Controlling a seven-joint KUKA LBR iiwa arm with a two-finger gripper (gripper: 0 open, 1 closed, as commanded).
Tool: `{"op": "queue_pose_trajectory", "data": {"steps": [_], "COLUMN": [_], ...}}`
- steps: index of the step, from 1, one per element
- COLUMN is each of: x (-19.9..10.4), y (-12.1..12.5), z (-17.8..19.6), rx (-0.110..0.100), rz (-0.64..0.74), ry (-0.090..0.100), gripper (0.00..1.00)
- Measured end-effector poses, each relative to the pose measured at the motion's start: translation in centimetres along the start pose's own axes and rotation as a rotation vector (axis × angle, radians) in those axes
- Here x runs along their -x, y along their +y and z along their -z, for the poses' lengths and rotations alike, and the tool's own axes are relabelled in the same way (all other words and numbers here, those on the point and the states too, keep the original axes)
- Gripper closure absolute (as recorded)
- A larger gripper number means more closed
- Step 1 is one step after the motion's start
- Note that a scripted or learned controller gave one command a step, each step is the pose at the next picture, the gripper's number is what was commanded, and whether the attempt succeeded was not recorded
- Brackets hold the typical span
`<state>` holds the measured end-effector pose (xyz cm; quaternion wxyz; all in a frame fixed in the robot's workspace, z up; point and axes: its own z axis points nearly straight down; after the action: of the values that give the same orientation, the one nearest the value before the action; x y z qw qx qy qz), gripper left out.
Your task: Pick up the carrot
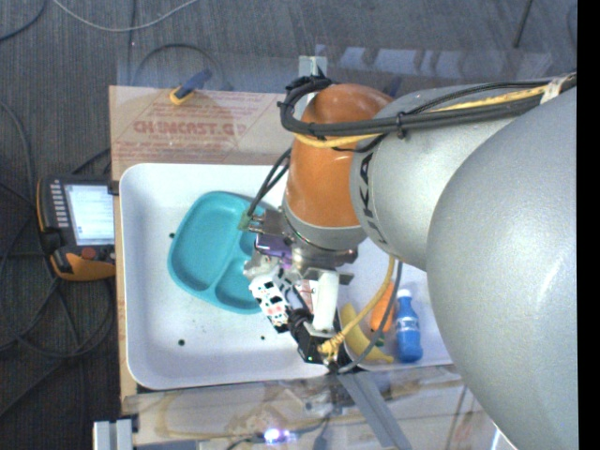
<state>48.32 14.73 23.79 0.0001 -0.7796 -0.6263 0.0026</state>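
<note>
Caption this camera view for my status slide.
Arm reaches over the white bin, gripper beside a teal plate; blue bottle and an orange item, possibly the carrot, lie nearby.

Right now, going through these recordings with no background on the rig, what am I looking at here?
One camera, fixed above a bench, looks down at a slant. The big grey shape with an orange band is a robot arm reaching in from the right. Its gripper hangs over a white bin. In that bin lies a turquoise divided plate. Further right is a blue bottle, with a slim orange thing beside it, possibly the carrot. Whether the gripper holds anything cannot be told from this angle.
</note>
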Motion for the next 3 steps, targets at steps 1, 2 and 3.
{"op": "queue_pose_trajectory", "data": {"steps": [1,2,3], "x": [-5.2,-8.3,-8.3], "y": [-1.3,-1.9,-1.9], "z": [-6.0,-4.9,-3.4], "rx": [-0.003,-0.001,-0.001], "rz": [-0.040,-0.096,-0.123], "ry": [-0.002,-0.003,-0.002], "gripper": [1.00,1.00,1.00]}}
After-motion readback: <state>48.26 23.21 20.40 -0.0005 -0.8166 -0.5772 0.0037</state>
